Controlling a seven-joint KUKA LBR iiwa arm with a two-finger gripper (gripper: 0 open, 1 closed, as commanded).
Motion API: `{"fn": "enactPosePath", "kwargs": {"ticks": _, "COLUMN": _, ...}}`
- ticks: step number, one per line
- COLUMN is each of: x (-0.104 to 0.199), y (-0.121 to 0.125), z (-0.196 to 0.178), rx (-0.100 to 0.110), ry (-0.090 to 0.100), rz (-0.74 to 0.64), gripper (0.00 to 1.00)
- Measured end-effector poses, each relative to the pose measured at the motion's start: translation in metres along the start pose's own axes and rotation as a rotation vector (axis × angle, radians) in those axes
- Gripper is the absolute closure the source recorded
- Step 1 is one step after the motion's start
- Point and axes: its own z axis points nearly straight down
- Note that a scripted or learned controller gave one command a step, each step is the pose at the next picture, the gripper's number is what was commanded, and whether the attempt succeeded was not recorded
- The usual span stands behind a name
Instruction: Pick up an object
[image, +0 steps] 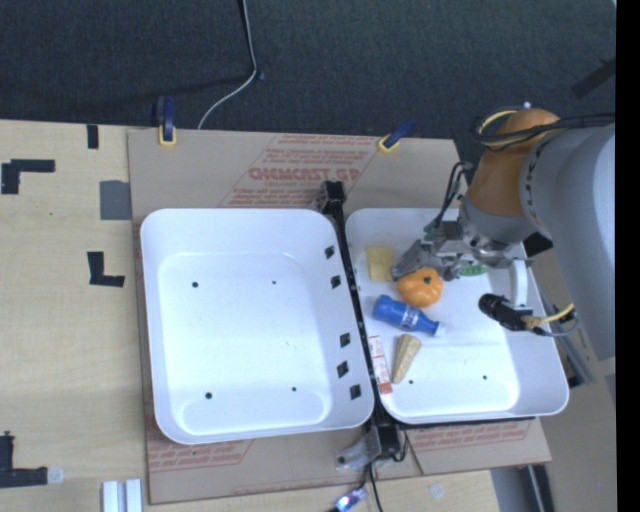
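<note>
Over the upper middle of the right bin (500, 395) hangs my gripper (432, 262), reaching in from the right. An orange, pumpkin-like fruit (421, 288) lies directly under it, partly covered by the gripper from above; contact cannot be made out. A blue bottle (406, 316) lies on its side just below the fruit. Nearer the front, a tan cone (405, 356) rests by the bin's left wall. A pale yellow square piece (380, 263) lies left of the gripper.
The left bin (240, 320) adjoins the right one along a black-clipped seam (345, 300). A small red and white strip (377, 360) lies at the seam. Something green (474, 268) shows behind the gripper. A black cable (510, 310) loops off the wrist at the right.
</note>
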Motion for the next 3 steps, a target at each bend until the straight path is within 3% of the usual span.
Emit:
{"fn": "enactPosePath", "kwargs": {"ticks": 1, "x": 0.001, "y": 0.0, "z": -0.01, "rx": 0.0, "ry": -0.001, "rz": -0.002, "gripper": 1.0}}
{"fn": "enactPosePath", "kwargs": {"ticks": 2, "x": 0.059, "y": -0.025, "z": -0.141, "rx": -0.008, "ry": 0.001, "rz": -0.007, "gripper": 1.0}}
{"fn": "enactPosePath", "kwargs": {"ticks": 3, "x": 0.002, "y": -0.092, "z": -0.085, "rx": 0.012, "ry": 0.0, "rz": 0.006, "gripper": 1.0}}
